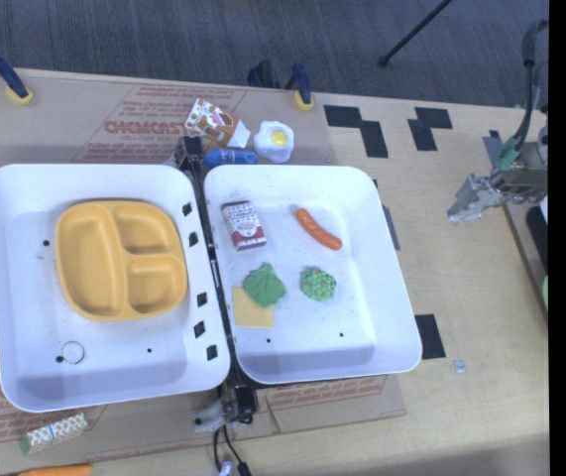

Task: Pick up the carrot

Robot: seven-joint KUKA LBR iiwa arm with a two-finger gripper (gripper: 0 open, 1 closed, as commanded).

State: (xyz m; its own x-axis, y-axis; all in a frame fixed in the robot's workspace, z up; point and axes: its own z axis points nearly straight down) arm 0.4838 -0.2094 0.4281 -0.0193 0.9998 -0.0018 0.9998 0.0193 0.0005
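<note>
Well off to the right, the gripper (pixel 473 198) hangs over bare bench, outside both bins, its fingers too small to judge as open or closed. Of the 2 bins, the right bin (pixel 382 266) holds the carrot (pixel 318 229), a slim orange piece lying slantwise near the far wall, untouched.

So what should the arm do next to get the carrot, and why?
Probably swing left and settle above the carrot. The gripper sits at the right side of the bench, outside both bins, well away from it. The carrot lies slantwise in the right bin, with open floor around it and the small red carton off to its left, so a descent from straight above looks unobstructed.
</note>
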